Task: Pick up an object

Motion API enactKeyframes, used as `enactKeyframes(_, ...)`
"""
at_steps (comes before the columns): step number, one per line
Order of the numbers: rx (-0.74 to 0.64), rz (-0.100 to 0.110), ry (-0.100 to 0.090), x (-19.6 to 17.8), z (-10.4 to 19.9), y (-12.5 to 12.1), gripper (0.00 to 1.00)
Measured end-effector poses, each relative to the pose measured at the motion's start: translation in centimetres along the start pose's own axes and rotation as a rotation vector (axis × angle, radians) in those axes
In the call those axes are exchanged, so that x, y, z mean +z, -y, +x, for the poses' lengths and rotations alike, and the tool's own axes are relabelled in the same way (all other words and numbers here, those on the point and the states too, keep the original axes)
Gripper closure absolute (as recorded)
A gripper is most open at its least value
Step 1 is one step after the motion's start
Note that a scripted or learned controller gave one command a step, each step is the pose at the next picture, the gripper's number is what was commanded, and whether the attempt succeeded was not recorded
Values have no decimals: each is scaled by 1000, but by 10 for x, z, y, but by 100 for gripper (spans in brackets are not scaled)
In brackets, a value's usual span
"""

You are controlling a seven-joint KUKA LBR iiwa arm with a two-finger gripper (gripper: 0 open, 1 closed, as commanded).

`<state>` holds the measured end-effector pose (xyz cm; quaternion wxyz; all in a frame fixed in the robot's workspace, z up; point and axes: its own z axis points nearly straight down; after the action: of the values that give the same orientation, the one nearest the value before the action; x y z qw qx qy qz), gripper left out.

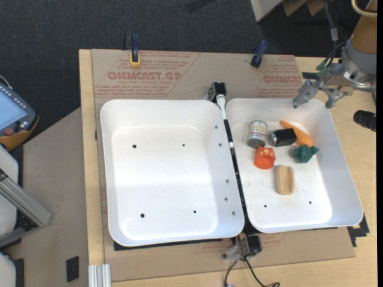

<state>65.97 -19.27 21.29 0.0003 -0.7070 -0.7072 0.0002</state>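
Objects lie clustered in the right bin [335,160], none yet picked; the arm is in its approach

Gripper [316,97] hangs over the bin's far right corner, fingers spread apart with nothing between them and touching nothing. Below and to its left sit a small tin can [258,133], a black cylinder [282,137], an orange carrot-like piece [297,132] with a green end [304,153], a red-orange cup [264,158] and a tan block [284,179]; the left bin [119,115] stands beside. By my judgement the next move calls for travel toward the cluster and a descent over one piece; the tan block lies apart from the rest and looks the easiest to close on, while the can, cylinder and carrot crowd each other
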Motion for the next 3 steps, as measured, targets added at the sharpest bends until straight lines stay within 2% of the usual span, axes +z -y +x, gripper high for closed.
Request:
enactKeyframes(1, 1, -20, 9, -144, -33, -8, 0)
enactKeyframes(2, -2, -20, 7, -291, -13, 38, 0)
enactKeyframes(3, -2, -8, 6, -291, -13, 36, 100)
